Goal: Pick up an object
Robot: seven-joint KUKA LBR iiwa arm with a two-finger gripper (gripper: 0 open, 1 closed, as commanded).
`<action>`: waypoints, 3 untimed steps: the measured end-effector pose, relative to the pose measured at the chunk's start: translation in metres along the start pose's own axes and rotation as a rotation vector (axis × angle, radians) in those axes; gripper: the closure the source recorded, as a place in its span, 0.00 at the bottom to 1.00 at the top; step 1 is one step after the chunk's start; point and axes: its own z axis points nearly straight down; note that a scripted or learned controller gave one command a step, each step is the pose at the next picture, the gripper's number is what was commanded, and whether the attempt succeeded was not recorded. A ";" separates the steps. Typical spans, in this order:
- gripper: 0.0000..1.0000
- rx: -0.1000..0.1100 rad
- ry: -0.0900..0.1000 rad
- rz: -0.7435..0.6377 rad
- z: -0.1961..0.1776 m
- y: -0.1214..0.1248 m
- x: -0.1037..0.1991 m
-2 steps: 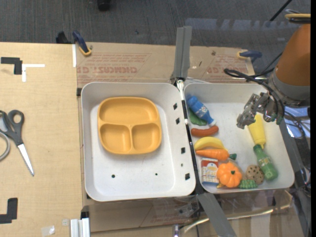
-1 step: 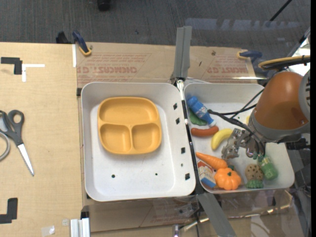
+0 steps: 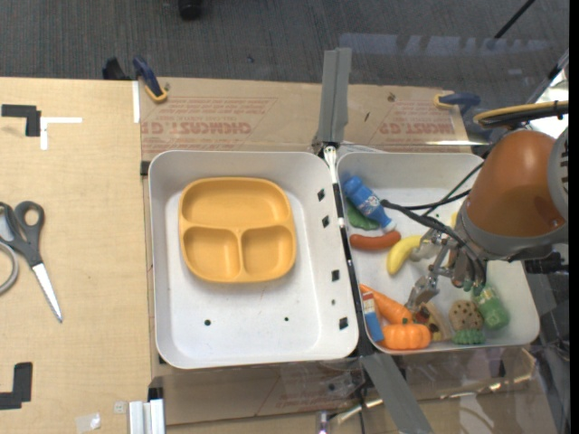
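Observation:
My gripper [image 3: 441, 283] hangs low in the right bin [image 3: 516, 333], below the arm's orange band. It is open, with nothing between its fingers. A yellow banana [image 3: 403, 254] lies just to its left, and a red sausage [image 3: 374, 240] lies beyond that. A blue bottle [image 3: 365, 200] rests on a green piece toward the bin's back left. A carrot [image 3: 389, 306] and an orange pumpkin [image 3: 406, 335] sit at the front, just below and left of the gripper. A brown cookie [image 3: 464, 314] and a green toy [image 3: 493, 313] lie to its lower right.
The left bin [image 3: 262, 333] bears a yellow divided plate [image 3: 239, 229]. A raised divider separates the two bins. Scissors [image 3: 32, 251] lie on the bench at the far left. Black cables run across the right bin toward the arm.

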 end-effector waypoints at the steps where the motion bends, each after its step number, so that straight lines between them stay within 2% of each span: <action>1: 0.00 0.000 -0.001 0.099 0.000 0.056 -0.073; 2: 0.00 0.001 0.003 0.125 0.002 0.045 -0.034; 3: 0.00 0.003 0.004 0.262 0.001 0.061 -0.110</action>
